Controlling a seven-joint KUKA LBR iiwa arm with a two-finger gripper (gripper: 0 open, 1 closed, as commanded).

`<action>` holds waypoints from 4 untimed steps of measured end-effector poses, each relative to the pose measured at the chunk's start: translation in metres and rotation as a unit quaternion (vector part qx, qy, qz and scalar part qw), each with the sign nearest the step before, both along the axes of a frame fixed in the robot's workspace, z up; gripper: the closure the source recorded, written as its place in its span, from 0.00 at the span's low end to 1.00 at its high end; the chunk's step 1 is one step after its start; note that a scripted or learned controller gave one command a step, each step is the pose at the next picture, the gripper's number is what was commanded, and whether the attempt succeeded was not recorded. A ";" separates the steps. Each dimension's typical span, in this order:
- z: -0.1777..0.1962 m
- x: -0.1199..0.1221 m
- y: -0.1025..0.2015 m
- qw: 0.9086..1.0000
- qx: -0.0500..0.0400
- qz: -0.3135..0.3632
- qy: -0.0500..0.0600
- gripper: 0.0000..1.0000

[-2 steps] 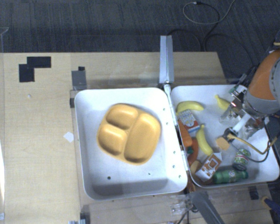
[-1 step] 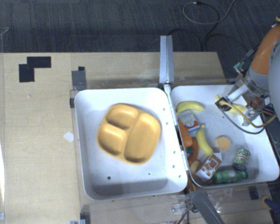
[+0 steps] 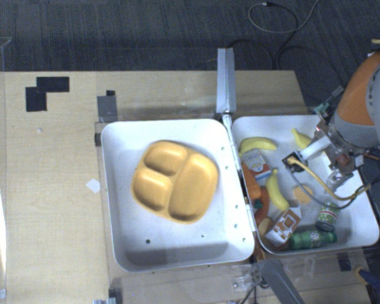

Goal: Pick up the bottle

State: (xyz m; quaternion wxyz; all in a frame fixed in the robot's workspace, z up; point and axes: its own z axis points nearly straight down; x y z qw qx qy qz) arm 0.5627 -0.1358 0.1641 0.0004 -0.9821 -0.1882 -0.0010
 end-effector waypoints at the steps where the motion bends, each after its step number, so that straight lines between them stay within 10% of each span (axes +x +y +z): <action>1: -0.063 -0.003 -0.023 1.000 0.000 0.012 0.001 0.00; 2: 0.005 -0.042 -0.033 0.999 0.000 -0.037 -0.001 0.00; 3: -0.075 -0.045 0.010 0.999 0.000 -0.036 -0.004 0.00; 4: -0.077 0.042 0.017 1.000 -0.001 0.015 -0.003 0.00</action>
